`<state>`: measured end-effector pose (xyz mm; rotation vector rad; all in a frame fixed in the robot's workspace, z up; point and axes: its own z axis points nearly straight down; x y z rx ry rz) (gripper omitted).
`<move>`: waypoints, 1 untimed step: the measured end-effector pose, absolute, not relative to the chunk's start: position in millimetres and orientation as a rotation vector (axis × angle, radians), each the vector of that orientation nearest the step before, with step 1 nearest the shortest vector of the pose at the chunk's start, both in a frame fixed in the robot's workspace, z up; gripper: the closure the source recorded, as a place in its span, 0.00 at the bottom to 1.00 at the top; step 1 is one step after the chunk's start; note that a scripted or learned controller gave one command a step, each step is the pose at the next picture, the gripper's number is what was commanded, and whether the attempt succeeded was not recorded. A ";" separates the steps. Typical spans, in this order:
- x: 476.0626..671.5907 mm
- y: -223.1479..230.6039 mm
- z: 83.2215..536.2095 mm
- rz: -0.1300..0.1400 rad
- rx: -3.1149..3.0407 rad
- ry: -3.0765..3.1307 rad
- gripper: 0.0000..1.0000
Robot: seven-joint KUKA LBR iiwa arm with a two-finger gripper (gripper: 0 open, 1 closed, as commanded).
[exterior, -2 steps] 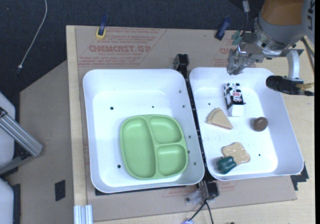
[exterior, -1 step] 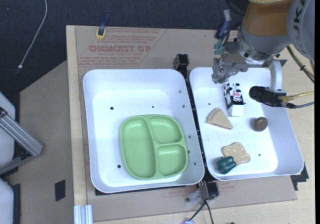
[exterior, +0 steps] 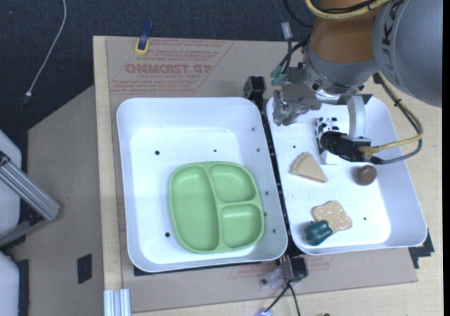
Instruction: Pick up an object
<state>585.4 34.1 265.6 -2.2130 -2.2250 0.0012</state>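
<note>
The pick is not yet done. The tool [exterior: 287, 109] hangs at the upper left corner of the right bin [exterior: 401, 167], close to the wall it shares with the left bin [exterior: 133, 167], and nothing sits between its fingers. Whether those fingers are spread or pressed together cannot be told from this angle, since the wrist body covers most of them. Every candidate object lies loose on the floor of the right bin, lower in the frame than the tool.

Counted there: one pale wedge [exterior: 308, 167] like a slice of cheese, nearest the tool; one small brown round piece [exterior: 365, 174] to its right; one tan toast-like piece [exterior: 332, 215] lower down; and one teal object [exterior: 317, 232] touching the toast's lower left edge. That makes four loose things. The left bin holds one green divided plate [exterior: 215, 206] with three compartments. Choosing a target, descending, closing and lifting are all left to do.
</note>
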 end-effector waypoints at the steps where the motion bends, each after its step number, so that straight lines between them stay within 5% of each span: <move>1: 551.2 82.9 254.6 0.003 -2.215 -2.222 1.00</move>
